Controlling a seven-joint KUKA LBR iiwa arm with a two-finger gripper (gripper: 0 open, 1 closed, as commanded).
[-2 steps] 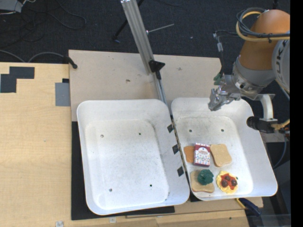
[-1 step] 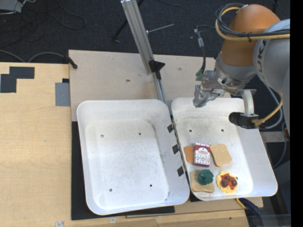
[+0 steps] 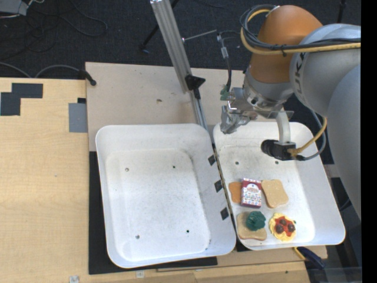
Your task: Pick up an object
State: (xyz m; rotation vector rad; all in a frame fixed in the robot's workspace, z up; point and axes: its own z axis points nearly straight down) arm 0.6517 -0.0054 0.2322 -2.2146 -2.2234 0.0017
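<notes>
- Presently my gripper hangs over the far left corner of the right bin, close to the rim where the two bins meet.
- From this slant I cannot tell how wide it stands.
- Everything I could pick lies well apart from me, clustered at the near end of that same bin.
- A small red and white box sits in the middle of the cluster, partly covering an orange piece on its left.
- A tan toast slice lies just beside the box on its right.
- Nearer the camera, a dark green lump rests on a slice of bread against the bin's left wall.
- A little yellow toy pizza with red topping lies just beside that bread, toward the right.
- The left bin sits alongside, its rim touching the right one.
- A slanted aluminium bar rises behind the bins, to my left.
</notes>
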